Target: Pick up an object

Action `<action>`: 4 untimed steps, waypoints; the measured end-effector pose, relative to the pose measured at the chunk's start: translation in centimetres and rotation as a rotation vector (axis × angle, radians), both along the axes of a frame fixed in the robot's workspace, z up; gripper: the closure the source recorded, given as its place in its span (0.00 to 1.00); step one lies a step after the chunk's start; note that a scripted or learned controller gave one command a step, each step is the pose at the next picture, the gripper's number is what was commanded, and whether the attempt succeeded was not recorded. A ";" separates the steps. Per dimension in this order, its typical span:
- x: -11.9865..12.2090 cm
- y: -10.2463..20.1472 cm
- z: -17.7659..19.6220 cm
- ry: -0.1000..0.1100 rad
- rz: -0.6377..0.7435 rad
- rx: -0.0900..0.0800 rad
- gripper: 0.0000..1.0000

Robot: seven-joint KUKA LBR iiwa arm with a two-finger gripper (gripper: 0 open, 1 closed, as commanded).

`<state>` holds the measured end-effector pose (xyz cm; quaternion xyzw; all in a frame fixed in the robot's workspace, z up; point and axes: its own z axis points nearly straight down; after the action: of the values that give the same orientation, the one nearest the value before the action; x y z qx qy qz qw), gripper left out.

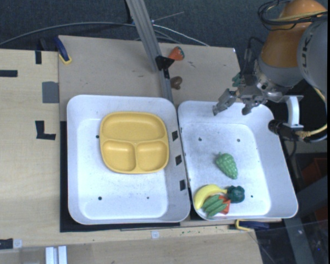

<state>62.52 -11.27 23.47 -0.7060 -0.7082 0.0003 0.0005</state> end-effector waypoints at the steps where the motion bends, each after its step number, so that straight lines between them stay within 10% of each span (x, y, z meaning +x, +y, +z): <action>1: 0.0 0.0 0.0 0.000 0.000 0.000 0.00; 4: 0.1 0.0 -14.8 0.001 -0.001 -0.002 0.00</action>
<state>62.59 -11.27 8.68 -0.7062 -0.7081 0.0015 0.0001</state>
